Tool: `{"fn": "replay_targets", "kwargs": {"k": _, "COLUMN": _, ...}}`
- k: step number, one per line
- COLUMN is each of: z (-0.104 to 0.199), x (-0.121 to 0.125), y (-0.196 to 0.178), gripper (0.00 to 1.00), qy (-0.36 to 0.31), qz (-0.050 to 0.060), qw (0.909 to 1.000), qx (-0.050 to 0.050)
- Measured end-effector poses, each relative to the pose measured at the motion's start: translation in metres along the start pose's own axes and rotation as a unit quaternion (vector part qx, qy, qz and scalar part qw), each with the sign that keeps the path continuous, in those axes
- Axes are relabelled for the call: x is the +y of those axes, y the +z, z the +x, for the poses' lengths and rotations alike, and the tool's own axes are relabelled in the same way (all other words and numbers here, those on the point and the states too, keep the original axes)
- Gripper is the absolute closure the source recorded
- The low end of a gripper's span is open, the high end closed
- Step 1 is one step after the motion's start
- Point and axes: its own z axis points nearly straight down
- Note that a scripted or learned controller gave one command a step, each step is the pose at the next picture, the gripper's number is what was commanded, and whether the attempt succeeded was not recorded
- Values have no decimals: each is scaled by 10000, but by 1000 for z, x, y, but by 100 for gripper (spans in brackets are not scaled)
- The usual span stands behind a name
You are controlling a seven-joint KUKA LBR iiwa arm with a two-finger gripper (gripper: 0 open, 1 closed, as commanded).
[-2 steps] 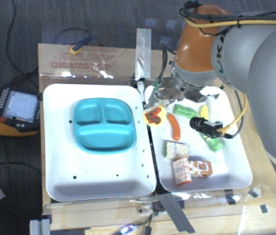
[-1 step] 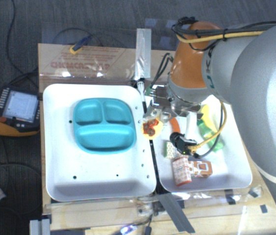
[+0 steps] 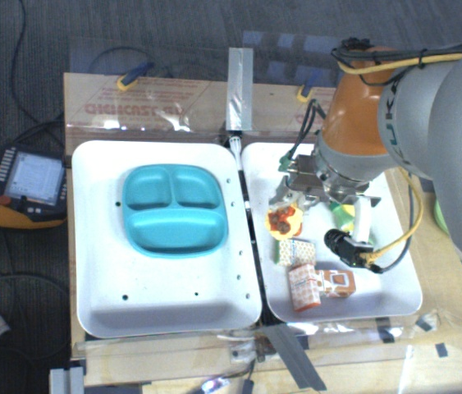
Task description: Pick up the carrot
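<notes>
Grey metal KUKA arm with orange band [image 3: 395, 113]: enters from the right of the frame and occupies the upper right, bent down over the right bin.

Left shallow white plastic bin [image 3: 99, 302]: left-centre of frame; holds a turquoise three-compartment plastic plate [image 3: 175, 208] at its middle.

Right shallow white plastic bin [image 3: 395, 290]: right-centre of frame, touching the left bin along the central seam; holds the loose items.

Two-finger gripper [image 3: 296, 194]: hangs below the orange band, over the upper left part of the right bin; whether it is spread or closed cannot be told, and nothing is visibly held.

Red-and-white printed carton [image 3: 303, 287] and smaller orange-and-white packet [image 3: 339, 282]: lower part of the right bin, side by side.

Orange-red-and-yellow toy piece [image 3: 284, 219]: just below the gripper, left side of the right bin; probably the carrot, though too blurred to confirm.

Pale green-edged small box [image 3: 295, 250]: just under that piece.

Green toy item [image 3: 344, 213]: partly hidden beneath the wrist.

Status, by judgement: approach appears made; grasp and lift not yet evidenced.
</notes>
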Motion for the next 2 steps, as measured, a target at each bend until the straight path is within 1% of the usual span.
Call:
{"fn": "replay_targets", "kwargs": {"k": 1, "z": -28, "x": -46, "y": -35, "gripper": 100, "qy": -362, "qz": 3, "qw": 9993, "qx": 6}}
{"fn": "replay_targets", "kwargs": {"k": 2, "z": -26, "x": -65, "y": -66, "gripper": 100, "qy": -1320, "qz": -14, "qw": 9913, "qx": 4}}
